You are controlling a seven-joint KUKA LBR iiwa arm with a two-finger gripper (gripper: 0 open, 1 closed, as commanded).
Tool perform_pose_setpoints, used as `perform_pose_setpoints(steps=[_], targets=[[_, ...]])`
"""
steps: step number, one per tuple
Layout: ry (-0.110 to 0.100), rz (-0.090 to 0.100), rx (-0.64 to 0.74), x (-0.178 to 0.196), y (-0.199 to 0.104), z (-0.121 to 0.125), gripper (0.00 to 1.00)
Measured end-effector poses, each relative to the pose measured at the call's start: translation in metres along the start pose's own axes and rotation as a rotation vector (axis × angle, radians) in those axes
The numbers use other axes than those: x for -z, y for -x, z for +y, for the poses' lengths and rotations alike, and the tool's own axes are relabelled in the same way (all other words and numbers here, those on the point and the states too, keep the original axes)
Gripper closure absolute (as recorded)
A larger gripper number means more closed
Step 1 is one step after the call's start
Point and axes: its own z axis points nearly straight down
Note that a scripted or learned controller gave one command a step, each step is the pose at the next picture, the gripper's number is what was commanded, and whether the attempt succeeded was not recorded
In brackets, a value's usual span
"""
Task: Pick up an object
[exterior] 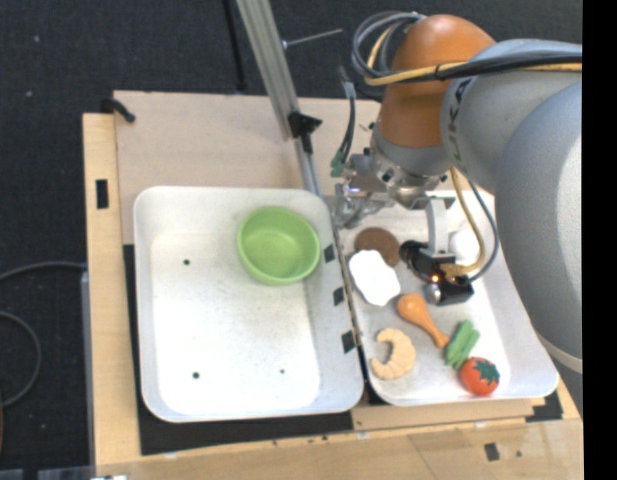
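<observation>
A green bowl [278,245] is seen upright in the left bin [178,368], near its upper right corner. In the right bin [523,368] are noted a brown disc [377,241], a white block [373,276], a croissant [393,354], an orange drumstick [424,318] and a tomato [479,375]. The gripper [360,200] is positioned over the right bin's upper left corner; whether its fingers are spread cannot be told.
</observation>
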Motion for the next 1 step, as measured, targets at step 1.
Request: perform_pose_setpoints(steps=[1], targets=[[0.003, 0.002, 0.005, 0.0157, -0.0506, 0.0206, 1.00]])
